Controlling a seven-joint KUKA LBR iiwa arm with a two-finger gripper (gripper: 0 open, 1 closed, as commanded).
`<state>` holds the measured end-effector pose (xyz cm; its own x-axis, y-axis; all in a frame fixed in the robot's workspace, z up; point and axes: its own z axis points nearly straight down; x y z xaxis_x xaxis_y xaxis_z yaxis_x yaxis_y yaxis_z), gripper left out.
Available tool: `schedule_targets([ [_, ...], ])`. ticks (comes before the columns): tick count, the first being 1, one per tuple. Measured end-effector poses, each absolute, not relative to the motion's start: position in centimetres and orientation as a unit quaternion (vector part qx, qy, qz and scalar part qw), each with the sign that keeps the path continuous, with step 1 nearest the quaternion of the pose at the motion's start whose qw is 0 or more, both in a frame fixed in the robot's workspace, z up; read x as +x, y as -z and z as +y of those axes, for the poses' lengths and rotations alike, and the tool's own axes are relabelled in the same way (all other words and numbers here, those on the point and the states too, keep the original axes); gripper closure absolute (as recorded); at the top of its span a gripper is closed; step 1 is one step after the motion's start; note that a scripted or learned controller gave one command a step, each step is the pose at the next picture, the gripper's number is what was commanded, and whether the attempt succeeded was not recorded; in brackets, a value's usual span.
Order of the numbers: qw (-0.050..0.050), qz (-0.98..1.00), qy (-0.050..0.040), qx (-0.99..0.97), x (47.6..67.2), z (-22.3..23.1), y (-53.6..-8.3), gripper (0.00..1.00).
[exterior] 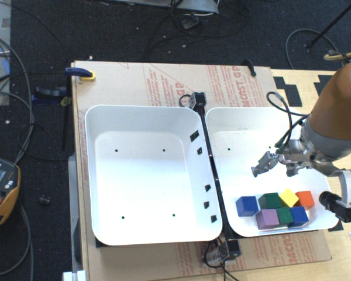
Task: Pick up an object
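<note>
Several small coloured blocks lie bunched in the near right corner of the right bin: a blue block, a dark green one, a yellow one, an orange one, a purple one and another blue one. My gripper hangs over the middle of the right bin, above and just behind the blocks. It is open, and nothing sits between its fingers. The grey arm with its orange band comes in from the right.
The left bin lies beside the right one, with a black divider strip between them. A black cable loops from the wrist over the right bin's far side. Cardboard covers the bench around both bins.
</note>
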<state>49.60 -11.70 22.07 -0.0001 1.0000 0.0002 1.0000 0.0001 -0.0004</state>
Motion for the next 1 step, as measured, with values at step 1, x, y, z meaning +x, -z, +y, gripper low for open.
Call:
schedule_targets([
  [1,0.002,-0.707,-0.0018,-0.708,51.64,-14.36,-15.53,0.00],
])
